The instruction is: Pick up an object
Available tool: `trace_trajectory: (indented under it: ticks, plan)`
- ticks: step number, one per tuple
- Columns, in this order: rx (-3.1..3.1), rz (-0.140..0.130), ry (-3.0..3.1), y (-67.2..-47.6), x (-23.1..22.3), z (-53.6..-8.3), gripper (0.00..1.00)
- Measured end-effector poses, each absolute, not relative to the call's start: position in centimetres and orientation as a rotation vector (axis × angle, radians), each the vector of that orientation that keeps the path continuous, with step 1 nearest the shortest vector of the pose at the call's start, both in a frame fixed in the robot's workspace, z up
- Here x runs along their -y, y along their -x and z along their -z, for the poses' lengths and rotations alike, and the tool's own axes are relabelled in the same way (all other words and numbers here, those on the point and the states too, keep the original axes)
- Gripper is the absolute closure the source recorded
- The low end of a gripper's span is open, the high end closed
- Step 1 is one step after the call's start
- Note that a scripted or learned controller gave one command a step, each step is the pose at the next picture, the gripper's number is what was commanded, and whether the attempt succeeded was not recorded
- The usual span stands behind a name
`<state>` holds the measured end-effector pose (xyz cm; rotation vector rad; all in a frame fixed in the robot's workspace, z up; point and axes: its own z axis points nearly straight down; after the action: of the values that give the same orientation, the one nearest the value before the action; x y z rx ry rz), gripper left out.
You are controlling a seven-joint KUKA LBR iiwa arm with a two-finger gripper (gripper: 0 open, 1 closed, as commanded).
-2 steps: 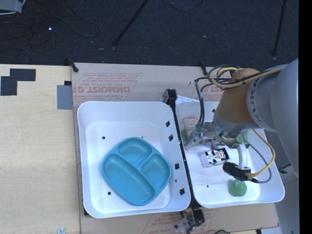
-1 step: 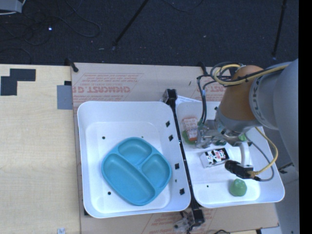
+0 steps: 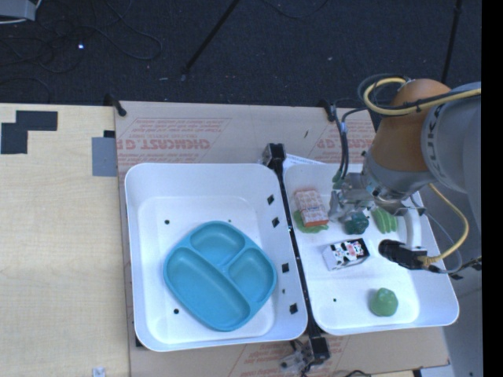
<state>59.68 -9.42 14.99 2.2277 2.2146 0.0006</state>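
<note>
Gripper check, right bin.
Found gripper (image 3: 348,209) low over far half of right bin (image 3: 420,285); cannot tell how far open, nor any hold. Noted teal lump (image 3: 357,225) just beside it, on near side, lying on bin floor. Logged red-and-green box (image 3: 310,209) just left of gripper, green piece (image 3: 385,220) right of lump, black-and-white card (image 3: 346,253) nearer, green ball (image 3: 383,301) at near right, well apart. In left bin (image 3: 149,210), recorded blue plate (image 3: 220,275) lying flat.
</note>
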Motion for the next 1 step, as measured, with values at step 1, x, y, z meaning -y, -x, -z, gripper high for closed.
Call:
trace_trajectory:
  ticks: [1]
  plan:
    - [-2.222, -0.002, -2.219, -60.26, 8.64, -20.03, 1.00]
